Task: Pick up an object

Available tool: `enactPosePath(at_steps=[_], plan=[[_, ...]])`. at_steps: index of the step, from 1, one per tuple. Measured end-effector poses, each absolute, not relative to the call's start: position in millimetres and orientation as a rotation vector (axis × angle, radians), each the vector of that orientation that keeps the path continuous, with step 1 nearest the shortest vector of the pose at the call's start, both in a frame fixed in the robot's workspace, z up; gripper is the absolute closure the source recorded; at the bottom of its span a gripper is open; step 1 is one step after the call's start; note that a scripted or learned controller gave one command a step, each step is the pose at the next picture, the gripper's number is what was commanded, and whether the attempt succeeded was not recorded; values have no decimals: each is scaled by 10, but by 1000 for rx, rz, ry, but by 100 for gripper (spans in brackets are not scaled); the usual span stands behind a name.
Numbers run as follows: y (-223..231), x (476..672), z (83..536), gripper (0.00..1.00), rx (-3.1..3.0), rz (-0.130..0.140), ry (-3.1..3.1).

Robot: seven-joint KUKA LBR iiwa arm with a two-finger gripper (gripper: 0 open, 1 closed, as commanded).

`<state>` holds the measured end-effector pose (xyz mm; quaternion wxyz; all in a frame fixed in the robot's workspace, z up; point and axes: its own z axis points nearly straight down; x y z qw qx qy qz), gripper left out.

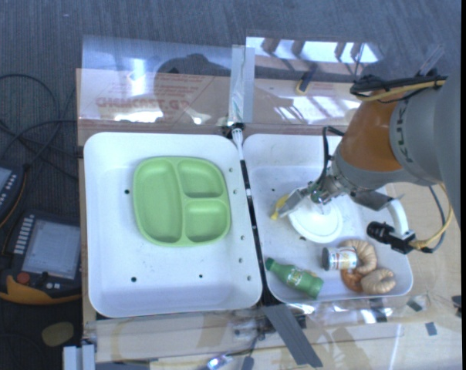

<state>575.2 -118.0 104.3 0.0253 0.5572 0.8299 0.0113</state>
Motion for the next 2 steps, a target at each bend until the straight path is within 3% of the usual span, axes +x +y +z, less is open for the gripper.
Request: enactPosePath(at_steps=[1,2], plan=[[-1179,5411,1044,0,1529,26,2677],[-1114,5342,1044,0,1540,26,2668]])
